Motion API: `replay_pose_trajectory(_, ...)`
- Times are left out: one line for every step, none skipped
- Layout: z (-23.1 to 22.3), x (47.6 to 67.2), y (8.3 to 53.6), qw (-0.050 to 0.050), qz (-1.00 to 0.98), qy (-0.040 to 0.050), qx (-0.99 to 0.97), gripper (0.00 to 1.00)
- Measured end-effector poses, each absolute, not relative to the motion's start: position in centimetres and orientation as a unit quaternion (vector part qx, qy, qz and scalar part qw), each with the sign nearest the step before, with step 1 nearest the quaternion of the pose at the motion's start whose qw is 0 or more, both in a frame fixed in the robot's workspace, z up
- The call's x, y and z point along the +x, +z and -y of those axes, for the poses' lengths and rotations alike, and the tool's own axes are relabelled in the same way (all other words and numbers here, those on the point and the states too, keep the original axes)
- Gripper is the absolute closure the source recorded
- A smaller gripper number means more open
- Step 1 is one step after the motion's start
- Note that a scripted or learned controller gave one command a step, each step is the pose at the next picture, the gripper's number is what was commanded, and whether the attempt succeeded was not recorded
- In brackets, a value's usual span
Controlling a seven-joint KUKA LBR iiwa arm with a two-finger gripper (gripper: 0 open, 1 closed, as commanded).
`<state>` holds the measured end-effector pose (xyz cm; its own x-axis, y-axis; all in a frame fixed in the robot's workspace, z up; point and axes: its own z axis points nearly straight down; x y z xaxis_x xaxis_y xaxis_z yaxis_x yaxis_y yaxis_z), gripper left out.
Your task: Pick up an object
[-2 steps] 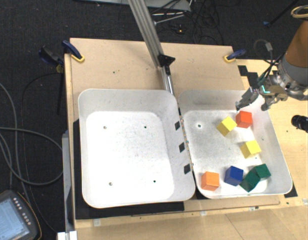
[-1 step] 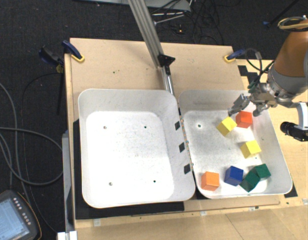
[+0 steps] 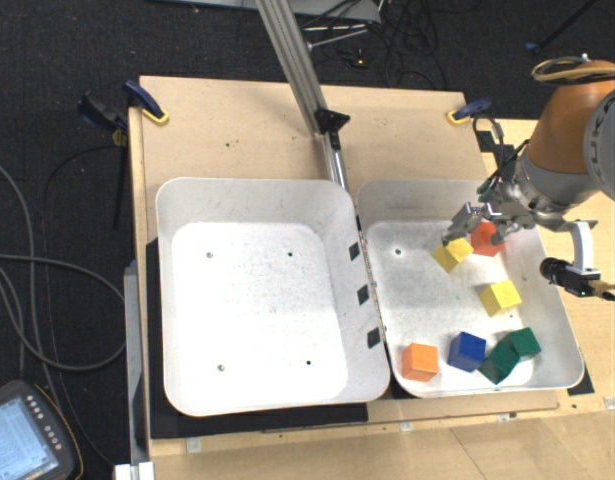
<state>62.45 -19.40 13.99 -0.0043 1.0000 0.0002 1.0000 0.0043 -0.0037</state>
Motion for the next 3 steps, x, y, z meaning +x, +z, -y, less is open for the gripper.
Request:
replay_pose_trajectory(19.6,63.0,12.2,-0.009,0.708,-0.0047,-0.706,0.00)
replay_pose_trajectory(19.5,63.0,12.9,-0.010,0.708,-0.0043,-0.706,1.00)
replay_pose_trajectory(19.7,63.0,17.2,-0.002,0.708,-0.0011,-0.706,1.00)
